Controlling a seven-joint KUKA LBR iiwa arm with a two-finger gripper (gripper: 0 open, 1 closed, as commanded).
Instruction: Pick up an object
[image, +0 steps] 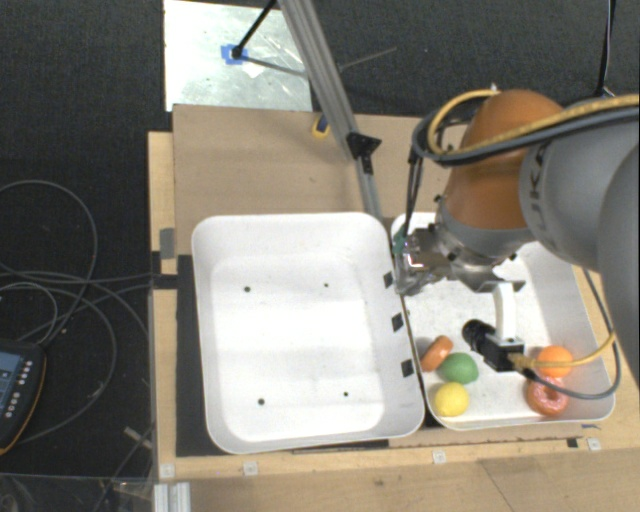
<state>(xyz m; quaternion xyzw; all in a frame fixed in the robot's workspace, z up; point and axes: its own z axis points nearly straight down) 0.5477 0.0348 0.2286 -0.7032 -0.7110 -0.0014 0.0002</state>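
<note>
Bench (270, 160): a tan board that bears both bins and extends past the gripper on every side.
Arm (560, 190): grey with an orange band, reaching in from the view's right and ending at the gripper.
Left bin (290, 330): white and shallow, just to the view's left of the gripper across the shared wall.
Right bin (575, 300): white, directly under the gripper, and holding all the loose things.
Gripper (412, 258): hangs over the far left corner of the right bin, close to the dividing wall. Nothing is seen in its grasp, and its clench or release cannot be read from this angle.
Green fruit (459, 367): round, nearer the view's bottom edge than the gripper and slightly right of it.
Orange ball (554, 360): well to the right of the gripper, near the bin's front right corner.
Pink doughnut (547, 398): touching the orange ball, on the side away from the gripper.
Yellow lemon (451, 399): just beyond the green fruit, farther from the gripper.
Orange-red piece (436, 351): possibly a toy carrot. It is the thing nearest the gripper, lying tilted against the green fruit.
</note>
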